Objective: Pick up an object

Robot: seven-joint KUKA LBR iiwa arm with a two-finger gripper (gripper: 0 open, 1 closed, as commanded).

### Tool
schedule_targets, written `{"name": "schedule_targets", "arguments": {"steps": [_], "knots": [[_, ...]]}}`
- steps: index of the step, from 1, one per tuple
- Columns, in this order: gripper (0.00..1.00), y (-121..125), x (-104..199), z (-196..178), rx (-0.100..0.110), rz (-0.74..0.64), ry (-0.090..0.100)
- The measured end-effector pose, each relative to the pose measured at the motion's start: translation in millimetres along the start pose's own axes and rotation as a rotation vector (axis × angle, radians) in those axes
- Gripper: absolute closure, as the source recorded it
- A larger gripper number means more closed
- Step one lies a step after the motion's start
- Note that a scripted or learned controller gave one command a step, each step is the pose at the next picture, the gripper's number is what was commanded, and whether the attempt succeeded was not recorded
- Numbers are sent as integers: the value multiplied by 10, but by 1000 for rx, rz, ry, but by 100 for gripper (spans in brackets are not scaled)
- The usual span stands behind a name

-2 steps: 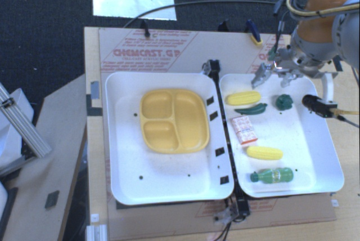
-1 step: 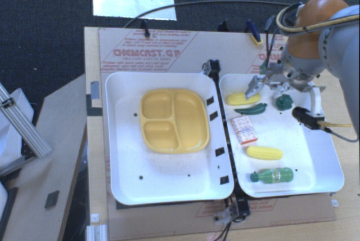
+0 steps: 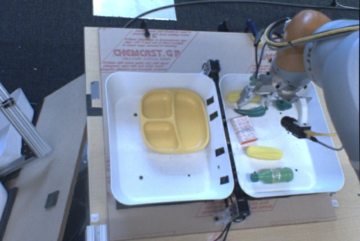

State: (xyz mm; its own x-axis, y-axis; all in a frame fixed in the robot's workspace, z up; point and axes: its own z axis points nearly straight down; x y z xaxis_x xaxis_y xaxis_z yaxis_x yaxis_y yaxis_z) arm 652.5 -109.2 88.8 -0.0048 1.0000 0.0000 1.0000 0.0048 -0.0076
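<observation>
Pincer (image 3: 247, 100) low over bin (image 3: 326, 178); grip unclear.

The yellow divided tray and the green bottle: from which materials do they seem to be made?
The yellow divided tray looks like moulded plastic: one even colour, rounded compartment walls, a soft sheen. The green bottle also looks like plastic, glossy, with a lighter label around its middle; it is too small to be sure.
</observation>
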Motion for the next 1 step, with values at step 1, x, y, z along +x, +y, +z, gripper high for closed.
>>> {"name": "schedule_targets", "arguments": {"steps": [1], "knots": [[100, 14, 0, -138, -6, 0, -1]]}}
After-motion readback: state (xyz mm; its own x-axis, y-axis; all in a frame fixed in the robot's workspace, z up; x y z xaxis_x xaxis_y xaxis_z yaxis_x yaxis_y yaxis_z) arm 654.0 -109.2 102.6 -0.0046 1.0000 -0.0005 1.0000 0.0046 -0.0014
